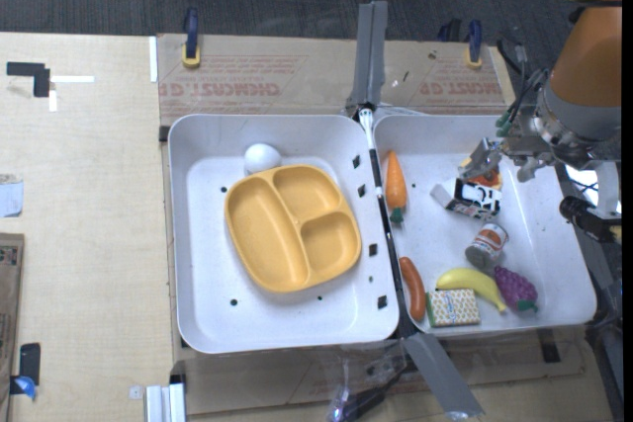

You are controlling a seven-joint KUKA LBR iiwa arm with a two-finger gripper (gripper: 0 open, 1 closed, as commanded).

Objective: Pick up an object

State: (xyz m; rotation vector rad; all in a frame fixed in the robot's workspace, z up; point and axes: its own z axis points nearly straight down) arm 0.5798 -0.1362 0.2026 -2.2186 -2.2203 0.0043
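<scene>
The right bin (554,242) holds an orange carrot (396,183), a red sausage (412,287), a yellow banana (473,284), purple grapes (515,289), a small can (487,243), a green and yellow box (454,308) and a black-and-white carton (477,197). My gripper (488,159) hangs from the arm with the orange band at the right, just above the far top of the carton and seemingly close to it. Nothing is visibly lifted off the bin floor.
The left bin (198,242) bears a yellow divided plate (293,228) and a white ball (262,156) behind it. A raised divider (379,212) separates the two bins. Clamps and cardboard line the far edge.
</scene>
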